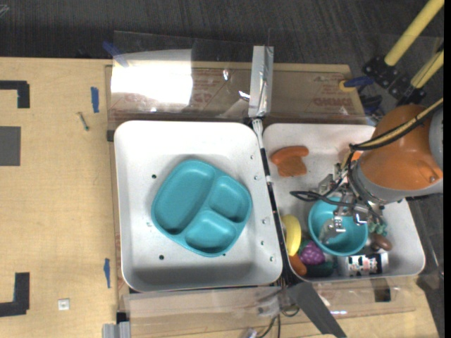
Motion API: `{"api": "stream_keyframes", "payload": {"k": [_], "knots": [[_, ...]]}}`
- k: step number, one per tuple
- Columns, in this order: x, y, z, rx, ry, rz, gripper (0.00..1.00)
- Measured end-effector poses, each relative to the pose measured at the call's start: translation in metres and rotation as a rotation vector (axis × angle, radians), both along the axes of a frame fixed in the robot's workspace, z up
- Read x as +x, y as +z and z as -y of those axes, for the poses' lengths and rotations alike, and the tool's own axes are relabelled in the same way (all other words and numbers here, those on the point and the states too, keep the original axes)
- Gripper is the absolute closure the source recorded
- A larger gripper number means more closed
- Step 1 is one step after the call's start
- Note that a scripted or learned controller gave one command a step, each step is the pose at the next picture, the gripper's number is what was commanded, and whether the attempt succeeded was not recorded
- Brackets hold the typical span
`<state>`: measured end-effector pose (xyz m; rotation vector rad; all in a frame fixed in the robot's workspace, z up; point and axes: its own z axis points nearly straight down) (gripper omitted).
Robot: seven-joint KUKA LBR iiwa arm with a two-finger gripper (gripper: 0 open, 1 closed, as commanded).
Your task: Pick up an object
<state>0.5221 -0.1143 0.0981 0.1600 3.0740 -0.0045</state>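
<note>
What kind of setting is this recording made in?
Probably a robotics lab's grasping test bench, not a home: two shallow white plastic bins side by side on a plywood bench, toy food such as a yellow plastic banana, and a grey arm's tool over a teal bowl.

The arm [430,136] has a grey body and a wide, rounded orange band [402,153] above the wrist. Thin black cables [394,136] run across this band. Under it sits the claw [340,220], made of bare silver metal parts with dark thin wires around them.
</note>
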Motion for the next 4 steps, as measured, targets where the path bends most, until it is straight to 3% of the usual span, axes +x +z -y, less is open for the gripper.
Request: {"api": "stream_keyframes", "payload": {"k": [1,2,3,4], "knots": [[0.124,0.019,0.046,0.002,0.062,-0.053,0.00],[0.096,-0.009,0.077,0.003,0.053,-0.054,0.00],[0.102,0.009,0.074,0.003,0.054,-0.037,1.00],[0.118,0.126,0.037,-0.002,0.145,-0.044,1.00]]}}
